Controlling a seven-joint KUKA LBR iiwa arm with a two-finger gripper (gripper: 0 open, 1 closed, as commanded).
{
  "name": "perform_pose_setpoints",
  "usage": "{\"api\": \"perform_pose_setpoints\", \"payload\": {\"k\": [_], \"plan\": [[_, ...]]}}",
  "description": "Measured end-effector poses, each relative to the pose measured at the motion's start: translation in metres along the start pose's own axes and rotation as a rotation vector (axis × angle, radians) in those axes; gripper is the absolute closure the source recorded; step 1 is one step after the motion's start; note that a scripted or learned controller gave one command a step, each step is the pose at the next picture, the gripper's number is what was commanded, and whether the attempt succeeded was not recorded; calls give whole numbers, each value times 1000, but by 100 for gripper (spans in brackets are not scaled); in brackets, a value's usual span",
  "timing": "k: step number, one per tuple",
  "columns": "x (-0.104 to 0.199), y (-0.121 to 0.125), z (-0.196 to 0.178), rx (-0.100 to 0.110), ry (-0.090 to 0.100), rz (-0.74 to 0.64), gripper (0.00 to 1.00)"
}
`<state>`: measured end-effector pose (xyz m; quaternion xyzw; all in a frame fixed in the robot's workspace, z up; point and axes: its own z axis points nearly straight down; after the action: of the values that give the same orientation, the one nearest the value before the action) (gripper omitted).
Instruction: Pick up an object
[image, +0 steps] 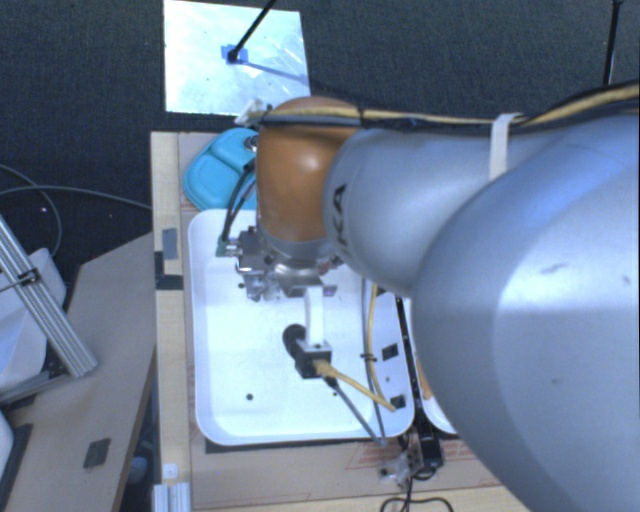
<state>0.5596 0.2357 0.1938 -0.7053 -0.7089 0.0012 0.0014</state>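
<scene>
The arm (470, 260) hangs over the bin (225, 400), pincer (283, 280) aimed down as if seeking a pick, open or closed I cannot tell, while a blue thing (213, 175) lies by the bin's far rim.

Grey arm (480, 260) over white bin (215, 400), blue object (213, 176) just beyond
</scene>
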Motion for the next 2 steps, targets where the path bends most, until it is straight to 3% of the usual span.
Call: {"api": "perform_pose_setpoints", "payload": {"k": [1,2], "plan": [[-16,114,48,-15,2,3,100],[-36,-7,27,4,-1,5,100]]}}
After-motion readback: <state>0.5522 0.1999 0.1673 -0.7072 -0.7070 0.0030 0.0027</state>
